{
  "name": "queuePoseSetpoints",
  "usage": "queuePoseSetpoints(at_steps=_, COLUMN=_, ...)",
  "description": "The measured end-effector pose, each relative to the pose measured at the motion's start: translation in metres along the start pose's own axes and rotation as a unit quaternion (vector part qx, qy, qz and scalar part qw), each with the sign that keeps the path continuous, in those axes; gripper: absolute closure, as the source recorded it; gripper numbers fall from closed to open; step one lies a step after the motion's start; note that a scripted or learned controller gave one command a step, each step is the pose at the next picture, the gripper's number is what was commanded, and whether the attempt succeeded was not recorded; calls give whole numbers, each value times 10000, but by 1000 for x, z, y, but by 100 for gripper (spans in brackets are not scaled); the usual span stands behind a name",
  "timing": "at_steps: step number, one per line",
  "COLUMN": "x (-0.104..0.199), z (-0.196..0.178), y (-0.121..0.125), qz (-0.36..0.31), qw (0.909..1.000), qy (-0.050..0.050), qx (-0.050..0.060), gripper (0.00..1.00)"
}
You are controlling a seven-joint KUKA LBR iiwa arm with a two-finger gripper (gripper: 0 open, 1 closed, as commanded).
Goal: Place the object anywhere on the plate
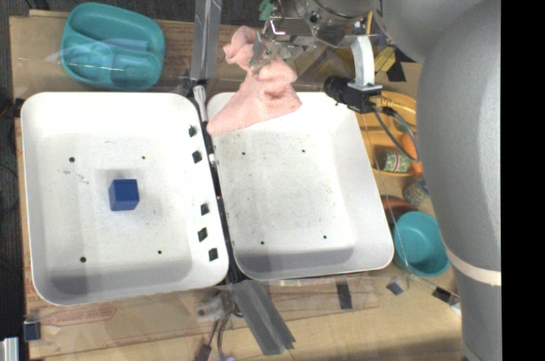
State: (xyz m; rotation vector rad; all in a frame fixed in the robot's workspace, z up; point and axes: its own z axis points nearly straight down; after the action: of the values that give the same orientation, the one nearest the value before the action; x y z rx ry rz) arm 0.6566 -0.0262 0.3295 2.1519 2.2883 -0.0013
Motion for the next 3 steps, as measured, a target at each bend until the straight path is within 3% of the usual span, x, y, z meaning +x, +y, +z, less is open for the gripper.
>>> queuePoseSetpoints(at_steps=1, x=6, z=-2, y=-47, qz=-2425, qw=9702, qy=4, qx=10, gripper=100)
queuePoseSetpoints(at_steps=2, x=55, z=1, y=3, qz=-1816, qw=9834, qy=-3, qx=-1, gripper=100)
queuePoseSetpoints(at_steps=3, x=20, z=-15, y=-55, qz=-2486, qw=9686, qy=1, qx=4, gripper=100)
